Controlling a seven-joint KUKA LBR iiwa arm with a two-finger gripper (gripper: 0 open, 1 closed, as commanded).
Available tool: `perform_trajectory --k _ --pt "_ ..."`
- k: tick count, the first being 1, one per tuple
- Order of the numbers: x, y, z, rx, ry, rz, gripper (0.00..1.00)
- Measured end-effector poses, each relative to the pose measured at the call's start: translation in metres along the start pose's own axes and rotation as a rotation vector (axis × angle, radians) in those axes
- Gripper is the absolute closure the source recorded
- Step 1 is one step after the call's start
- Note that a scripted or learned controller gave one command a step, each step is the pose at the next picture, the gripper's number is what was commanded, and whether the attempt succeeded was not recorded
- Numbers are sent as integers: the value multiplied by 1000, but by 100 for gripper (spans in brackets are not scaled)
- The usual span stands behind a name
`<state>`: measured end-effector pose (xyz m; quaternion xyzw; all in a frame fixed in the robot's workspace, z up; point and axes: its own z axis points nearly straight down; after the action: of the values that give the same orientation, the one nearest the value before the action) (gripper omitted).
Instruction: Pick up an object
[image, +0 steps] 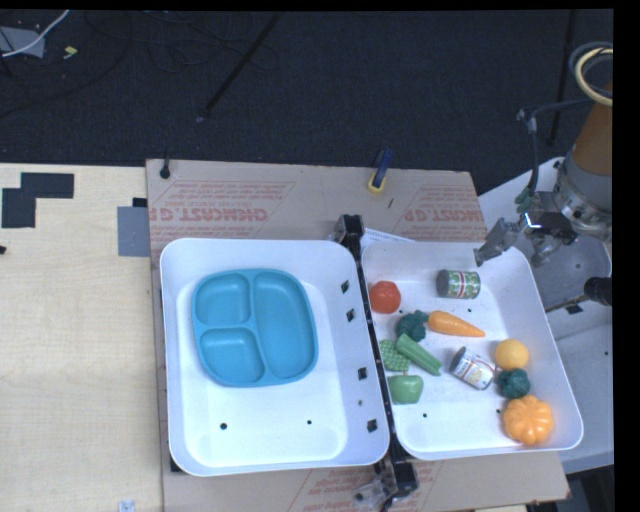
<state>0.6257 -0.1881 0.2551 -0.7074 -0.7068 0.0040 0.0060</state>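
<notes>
The right bin (545, 330) holds several toy foods: a red tomato (385, 296), a small can (458, 284) lying on its side, an orange carrot (455, 324), green vegetables (412, 350), a second small can (472, 369), a yellow lemon (511, 354), a dark green broccoli (514, 382) and an orange pumpkin (528, 419). My gripper (520, 240) hangs at the far right corner of that bin, above its rim, with nothing between the two dark fingers. The arm's orange band (598, 135) rises above it.
The left bin (190, 420) holds a blue three-compartment plate (253, 327). A black divider clamp runs between the bins (365, 330). Cardboard lies under both bins, with a blue-yellow clip (379, 172) at its far edge.
</notes>
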Motion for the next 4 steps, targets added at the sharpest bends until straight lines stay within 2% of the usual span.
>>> perform_trajectory --k 1,2,4 --pt "0 2 -8 -12 -2 -2 0" --pt "1 7 55 -6 -1 -3 0" --pt "13 2 167 -7 -1 -4 0"
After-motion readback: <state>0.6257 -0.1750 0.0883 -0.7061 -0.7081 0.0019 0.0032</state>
